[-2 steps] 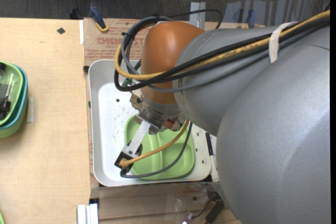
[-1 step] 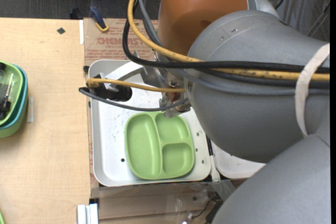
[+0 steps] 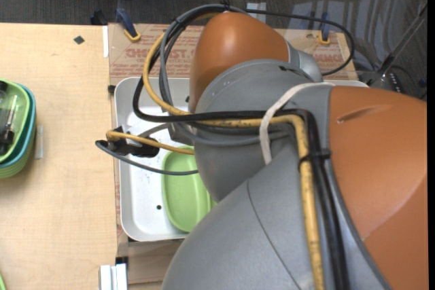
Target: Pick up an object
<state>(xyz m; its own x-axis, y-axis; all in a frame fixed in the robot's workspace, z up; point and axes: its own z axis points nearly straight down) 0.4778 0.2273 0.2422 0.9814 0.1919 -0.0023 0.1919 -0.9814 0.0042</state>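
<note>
The grey and orange arm (image 3: 272,146) covers most of the white bin (image 3: 139,214) and hides its own fingers. A light green flat object (image 3: 185,193) lies in the bin's near part, partly under the arm. A small dark speck (image 3: 159,208) sits on the bin floor left of the green object. Black and yellow cables (image 3: 146,142) loop from the arm across the bin's left side.
A wooden benchtop (image 3: 54,146) stretches left of the bin. A green-rimmed container (image 3: 13,129) sits at the far left edge. Cardboard with red print (image 3: 153,51) lies behind the bin, and a clear panel (image 3: 170,0) stands beyond it.
</note>
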